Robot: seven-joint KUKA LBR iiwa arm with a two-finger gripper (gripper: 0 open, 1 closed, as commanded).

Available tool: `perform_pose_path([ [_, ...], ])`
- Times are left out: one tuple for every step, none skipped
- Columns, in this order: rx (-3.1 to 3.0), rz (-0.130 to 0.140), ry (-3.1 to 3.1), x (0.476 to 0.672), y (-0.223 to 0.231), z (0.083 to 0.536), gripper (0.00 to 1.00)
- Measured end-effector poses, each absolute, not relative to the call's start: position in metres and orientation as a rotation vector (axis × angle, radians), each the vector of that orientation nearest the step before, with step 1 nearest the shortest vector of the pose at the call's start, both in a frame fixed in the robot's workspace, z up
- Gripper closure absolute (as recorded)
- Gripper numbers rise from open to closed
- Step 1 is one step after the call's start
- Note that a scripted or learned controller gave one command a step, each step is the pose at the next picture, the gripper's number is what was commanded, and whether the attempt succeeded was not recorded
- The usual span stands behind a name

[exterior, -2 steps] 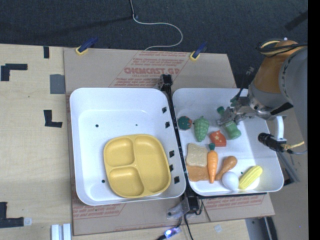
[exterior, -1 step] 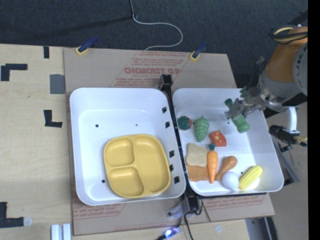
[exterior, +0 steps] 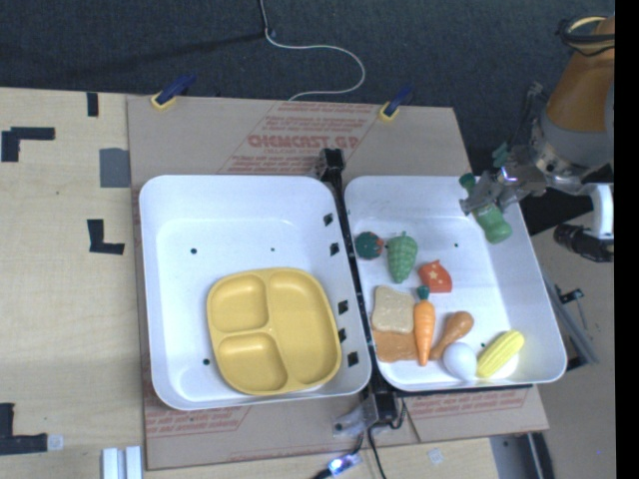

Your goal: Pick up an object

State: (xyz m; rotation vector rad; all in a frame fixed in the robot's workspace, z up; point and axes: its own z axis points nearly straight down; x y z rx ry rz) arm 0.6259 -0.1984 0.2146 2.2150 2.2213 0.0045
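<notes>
Risk sits mostly at the right bin's far right edge, where my tool hangs with a small green piece at its tip. Whether it is clenched on that piece or merely above it, I cannot tell from this slant.

If the piece is only pinched at a corner, I judge a lift could shed it over the rim onto the desk.

The other candidates lie toward the bin's near edge, packed close: bread touching the carrot, drumstick, egg and corn in the near right corner. Going for one there could nudge its neighbours or catch two at once. The egg looks round and likely to slip.

The left bin holds a yellow tray, well apart.
</notes>
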Motion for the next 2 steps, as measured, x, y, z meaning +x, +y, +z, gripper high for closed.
perform_pose_path([
  [2.219, 0.001, 2.223, 0.626, -0.198, 0.225, 1.0],
  [2.215, 0.001, 2.229, 0.633, -0.149, 0.233, 1.0],
])
